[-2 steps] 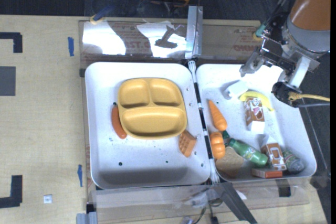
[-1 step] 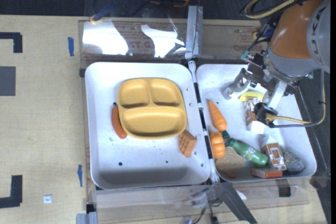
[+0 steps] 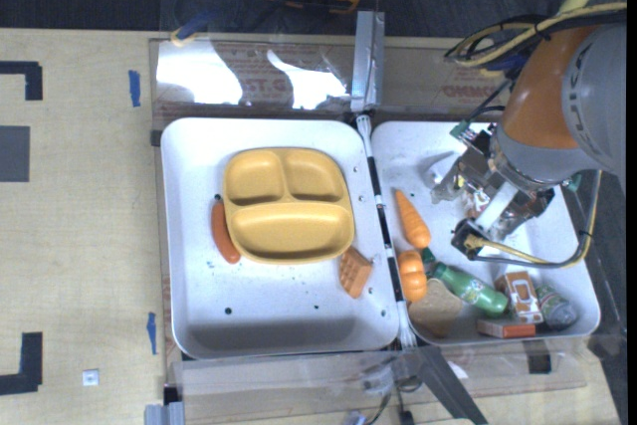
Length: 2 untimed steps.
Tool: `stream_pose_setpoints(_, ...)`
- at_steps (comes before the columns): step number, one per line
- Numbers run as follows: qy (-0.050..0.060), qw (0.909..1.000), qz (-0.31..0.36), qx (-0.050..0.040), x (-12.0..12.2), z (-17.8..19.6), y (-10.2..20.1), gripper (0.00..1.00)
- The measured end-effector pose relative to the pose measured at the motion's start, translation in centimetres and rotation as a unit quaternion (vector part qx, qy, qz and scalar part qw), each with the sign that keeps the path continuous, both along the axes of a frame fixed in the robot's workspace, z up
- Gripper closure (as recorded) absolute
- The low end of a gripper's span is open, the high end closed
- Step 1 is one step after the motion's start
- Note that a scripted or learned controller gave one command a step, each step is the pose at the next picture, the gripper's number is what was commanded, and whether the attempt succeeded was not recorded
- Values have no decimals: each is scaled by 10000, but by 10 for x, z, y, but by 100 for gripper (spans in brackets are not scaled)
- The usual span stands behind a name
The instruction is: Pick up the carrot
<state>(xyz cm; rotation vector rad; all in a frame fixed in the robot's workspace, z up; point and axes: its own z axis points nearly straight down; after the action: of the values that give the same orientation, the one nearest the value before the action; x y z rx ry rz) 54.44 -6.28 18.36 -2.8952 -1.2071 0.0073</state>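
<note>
Bright, even overhead light. Harsh glare on clear panel (image 3: 249, 75) behind bins. Soft shadows; slightly soft focus.

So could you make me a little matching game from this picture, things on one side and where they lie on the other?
Things:
1. carrot
2. yellow tray
3. green bottle
4. sausage

Places:
A. middle of the left bin
B. right bin, by its left wall
C. left bin, against the tray's left edge
D. right bin, near its front edge

Pairs: 1-B, 2-A, 3-D, 4-C
</note>
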Motion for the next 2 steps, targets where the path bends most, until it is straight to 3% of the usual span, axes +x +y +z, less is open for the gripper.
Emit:
stream_pose_setpoints(1,-14,9738,-2276,-25,19,0,16,0)
stream_pose_setpoints(2,-14,9737,-2278,-23,19,0,16,0)
